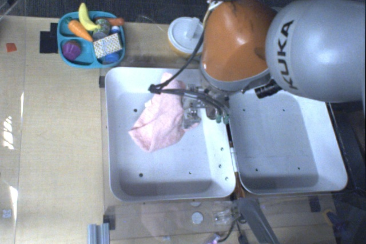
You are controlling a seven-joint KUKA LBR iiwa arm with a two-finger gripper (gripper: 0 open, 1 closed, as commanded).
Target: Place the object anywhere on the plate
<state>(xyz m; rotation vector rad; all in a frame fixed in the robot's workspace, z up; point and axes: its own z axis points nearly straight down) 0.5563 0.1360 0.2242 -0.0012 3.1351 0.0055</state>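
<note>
A crumpled pink cloth lies in the left white bin, towards its upper middle. My gripper hangs low over the cloth's right edge, under the orange band of the arm. The gripper's metal parts overlap the cloth, and whether they grip it is unclear. A blue divided plate sits on the bench beyond the left bin's far left corner. It carries a toy banana, a carrot, a purple piece and a speckled block.
The right white bin lies under the arm's large grey body. A white lidded cup stands behind the left bin, close to the arm. Wooden bench surface stretches to the left.
</note>
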